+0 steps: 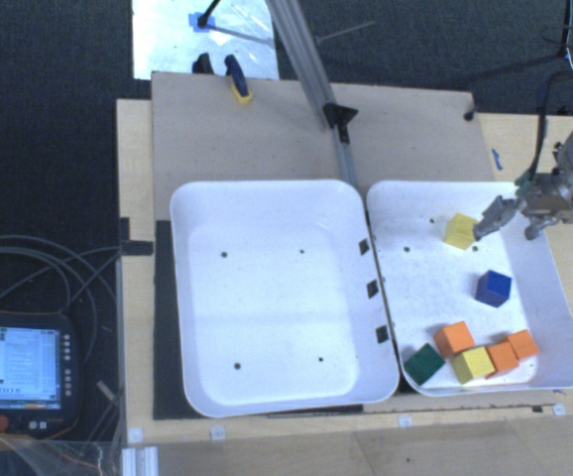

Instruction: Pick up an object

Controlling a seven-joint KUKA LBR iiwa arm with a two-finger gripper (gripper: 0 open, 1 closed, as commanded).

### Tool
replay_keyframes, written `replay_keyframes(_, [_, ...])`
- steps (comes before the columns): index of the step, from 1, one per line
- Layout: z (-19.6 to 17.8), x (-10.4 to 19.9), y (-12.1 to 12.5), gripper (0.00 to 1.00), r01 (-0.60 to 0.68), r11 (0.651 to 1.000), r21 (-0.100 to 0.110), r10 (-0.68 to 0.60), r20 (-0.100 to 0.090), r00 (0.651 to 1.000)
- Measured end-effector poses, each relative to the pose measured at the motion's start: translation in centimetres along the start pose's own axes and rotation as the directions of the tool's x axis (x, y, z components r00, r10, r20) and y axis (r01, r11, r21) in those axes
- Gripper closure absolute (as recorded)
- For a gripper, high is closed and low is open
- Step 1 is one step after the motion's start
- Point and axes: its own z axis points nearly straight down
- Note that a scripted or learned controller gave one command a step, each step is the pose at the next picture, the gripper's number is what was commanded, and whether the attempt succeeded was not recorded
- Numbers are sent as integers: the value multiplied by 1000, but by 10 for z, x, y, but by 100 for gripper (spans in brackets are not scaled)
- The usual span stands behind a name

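A small yellow cube [459, 232] sits in the upper part of the right white bin [554, 296], tilted slightly, with the tip of the tool [510, 218] just beside its right edge. A dark blue cube [494, 288] rests alone near the middle of that bin, one corner turned toward the camera. In the lower part, five blocks cluster together: a dark green cube [424, 363] at the left, an orange cube [453, 338] above a second yellow cube [473, 364], and two more orange cubes, one [501, 356] touching the yellow one and the other [522, 344] at the right end.
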Motion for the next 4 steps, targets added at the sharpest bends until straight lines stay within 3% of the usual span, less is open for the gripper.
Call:
replay_keyframes(1, [0,0,0,0,0,1000,0,0,0,1000])
replay_keyframes(3, [118,7,8,0,-2,1000,5,2,-1,1000])
replay_keyframes(4, [135,7,9,0,-2,1000,2,2,0,1000])
